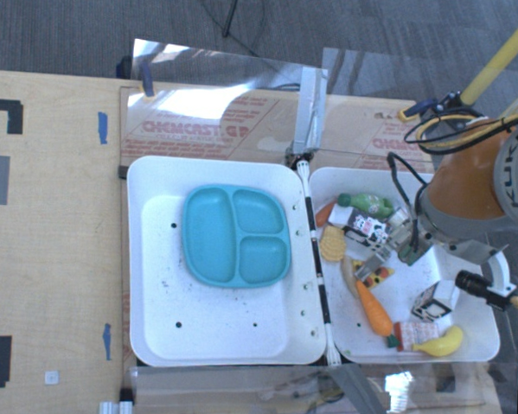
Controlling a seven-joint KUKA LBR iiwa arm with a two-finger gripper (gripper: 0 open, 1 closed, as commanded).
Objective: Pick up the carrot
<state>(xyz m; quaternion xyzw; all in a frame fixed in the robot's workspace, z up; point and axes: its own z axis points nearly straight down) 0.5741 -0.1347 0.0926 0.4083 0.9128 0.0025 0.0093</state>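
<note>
Blue plate on the left, orange carrot on the right

A blue plate (237, 236) with three parts lies in the left bin (149, 326). In the right bin (486, 343), a round yellow cracker (331, 244) sits at the left side, and the carrot (375, 310) lies nearer, beside a yellow banana (438, 343). The gripper (379, 260) hangs just past the carrot's far end; I cannot tell if it is wide or narrow
</note>
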